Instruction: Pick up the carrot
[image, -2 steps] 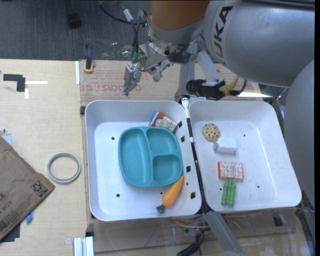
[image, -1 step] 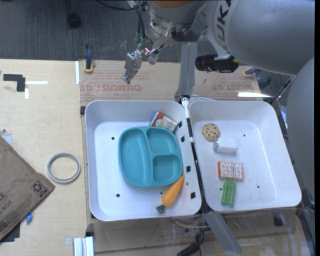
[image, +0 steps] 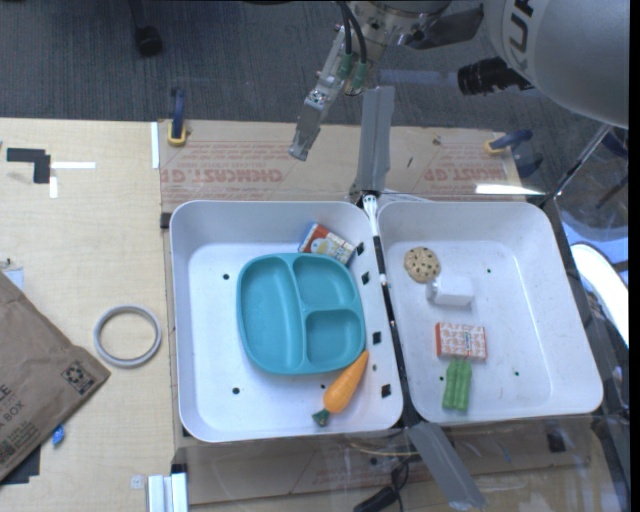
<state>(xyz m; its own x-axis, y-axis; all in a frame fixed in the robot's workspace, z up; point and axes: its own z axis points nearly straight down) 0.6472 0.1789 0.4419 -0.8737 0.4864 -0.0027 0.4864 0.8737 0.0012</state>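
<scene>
The pale wooden tabletop (image: 90, 260) carries two shallow white plastic bins side by side, the left bin (image: 190, 330) and the right bin (image: 560, 300). In the left bin a teal three-compartment plastic plate (image: 300, 312) is seen, with a small printed carton (image: 326, 243) tucked against its far edge. The orange toy carrot with a green stem end (image: 343, 386) lies on the left bin's floor, just beside the plate's near right corner. Its long axis runs diagonally: the stem end points toward the near rim, the orange tip toward the divider between the bins. Its body is smooth and tapered. Bare white floor is left to the carrot's left, while the near rim and the divider wall stand close by. In the right bin a red-and-white packet (image: 461, 341), a green ridged piece (image: 457, 385), a white block (image: 452, 292) and a round cookie (image: 422, 263) are found. The end effector (image: 322, 100) hangs above the cardboard beyond the bins, well apart from the carrot; whether its fingers are apart or together cannot be told.
</scene>
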